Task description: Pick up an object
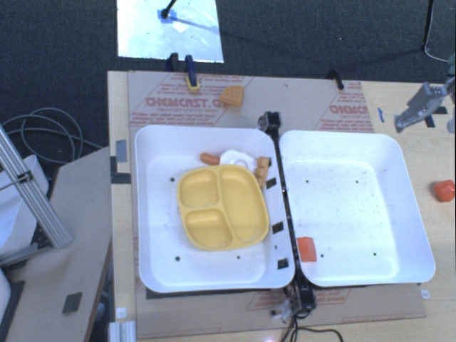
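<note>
Camera view: we see the gripper (422, 110) at two o'clock, finger state unclear, beyond the right bin's (410, 166) rim.

Bench (399, 105): pale wood top, mostly covered by a brown printed sheet (178, 102) under the bins. Left white bin (153, 262) and right white bin (413, 212) sit side by side on the sheet, inner walls touching along the middle. On the sheet near the bench's far edge, left of centre: tan waffle-like piece (231, 95). Just beside it to the left, a yellow-and-blue clamp (192, 73) on the far edge. Small orange-red object (444, 190) on bare wood at the right edge, possibly a cap or block. Black clip (335, 78) at the far edge, right of centre.
</note>
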Available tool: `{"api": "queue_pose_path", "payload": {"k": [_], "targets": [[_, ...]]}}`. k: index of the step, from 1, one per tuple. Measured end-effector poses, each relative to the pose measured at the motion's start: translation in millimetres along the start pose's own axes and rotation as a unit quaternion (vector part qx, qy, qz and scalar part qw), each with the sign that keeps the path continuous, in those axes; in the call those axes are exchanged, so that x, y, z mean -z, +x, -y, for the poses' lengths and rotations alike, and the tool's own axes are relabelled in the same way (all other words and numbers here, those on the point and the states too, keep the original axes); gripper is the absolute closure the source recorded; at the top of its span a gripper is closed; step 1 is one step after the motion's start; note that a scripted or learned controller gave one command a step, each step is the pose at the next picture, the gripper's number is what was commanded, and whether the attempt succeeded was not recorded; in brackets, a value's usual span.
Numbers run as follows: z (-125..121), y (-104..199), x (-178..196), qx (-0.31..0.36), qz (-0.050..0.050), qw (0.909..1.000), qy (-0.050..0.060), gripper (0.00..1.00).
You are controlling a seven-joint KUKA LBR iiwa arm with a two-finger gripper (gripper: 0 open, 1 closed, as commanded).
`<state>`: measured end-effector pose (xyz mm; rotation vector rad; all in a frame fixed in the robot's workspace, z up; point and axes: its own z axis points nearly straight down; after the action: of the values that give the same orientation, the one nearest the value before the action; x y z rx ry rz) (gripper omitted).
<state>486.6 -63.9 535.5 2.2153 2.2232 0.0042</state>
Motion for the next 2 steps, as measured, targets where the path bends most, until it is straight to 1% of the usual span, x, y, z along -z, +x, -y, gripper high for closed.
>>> {"api": "queue_pose_path", "payload": {"k": [2], "targets": [[0.0, 0.0, 0.0, 0.000, 0.000, 1.0000, 0.000, 0.00]]}}
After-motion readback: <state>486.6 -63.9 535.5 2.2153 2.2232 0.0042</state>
